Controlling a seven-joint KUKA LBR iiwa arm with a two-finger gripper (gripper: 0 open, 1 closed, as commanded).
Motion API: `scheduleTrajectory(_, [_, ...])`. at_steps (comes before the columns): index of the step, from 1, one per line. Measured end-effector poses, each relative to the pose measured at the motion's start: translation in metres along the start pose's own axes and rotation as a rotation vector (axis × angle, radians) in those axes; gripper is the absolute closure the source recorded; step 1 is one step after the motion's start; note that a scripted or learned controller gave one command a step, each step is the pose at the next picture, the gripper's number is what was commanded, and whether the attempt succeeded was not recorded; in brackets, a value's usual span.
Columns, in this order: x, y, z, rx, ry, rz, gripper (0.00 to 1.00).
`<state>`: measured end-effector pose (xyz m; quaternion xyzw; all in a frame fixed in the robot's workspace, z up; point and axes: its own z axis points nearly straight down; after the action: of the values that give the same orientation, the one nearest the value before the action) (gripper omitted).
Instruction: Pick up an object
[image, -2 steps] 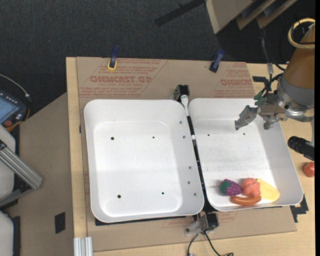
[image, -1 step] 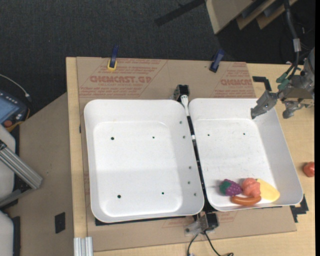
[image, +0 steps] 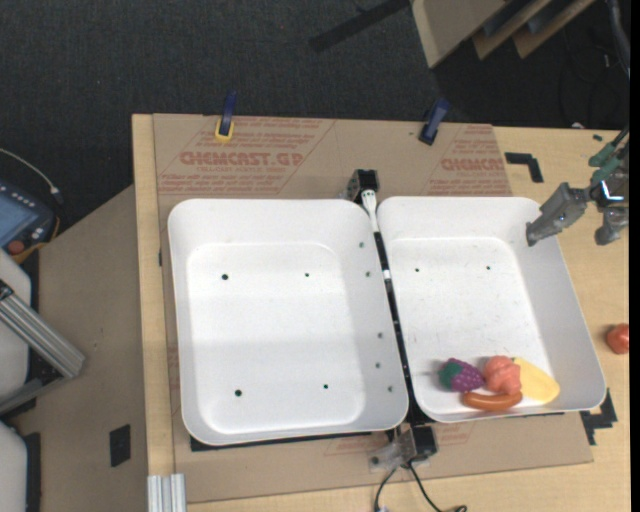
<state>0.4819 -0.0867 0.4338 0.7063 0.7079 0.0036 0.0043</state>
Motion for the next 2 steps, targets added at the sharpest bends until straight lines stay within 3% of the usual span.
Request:
scheduleTrajectory(1, [0.0390, 0.0002, -0.1086, -0.006, 0.000, -0.003, 0.00])
scheduleTrajectory(2, [0.0372, 0.0007, -0.1127, 0.004, -0.001, 0.001, 1.00])
